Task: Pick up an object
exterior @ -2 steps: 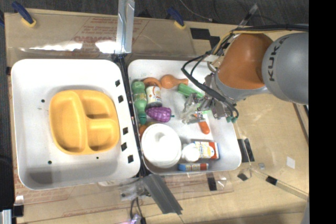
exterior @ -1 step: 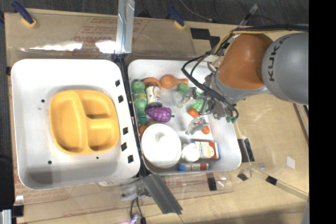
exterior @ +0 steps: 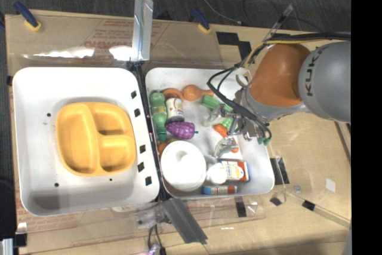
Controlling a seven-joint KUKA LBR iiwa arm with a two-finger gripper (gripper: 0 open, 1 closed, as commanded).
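You are looking at small toys cluttering the right bin (exterior: 262,158), a purple grape bunch (exterior: 181,128) near its middle; the end effector (exterior: 230,139) is hanging low among them; whether it is released or clenched, I cannot tell; a yellow tray (exterior: 95,137) is sitting in the left bin (exterior: 30,146).

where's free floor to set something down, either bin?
Left bin: bare white floor all round the yellow divided tray, widest along the near edge. Right bin: crowded, purple grapes, white bowl and juice carton packed under the gripper.
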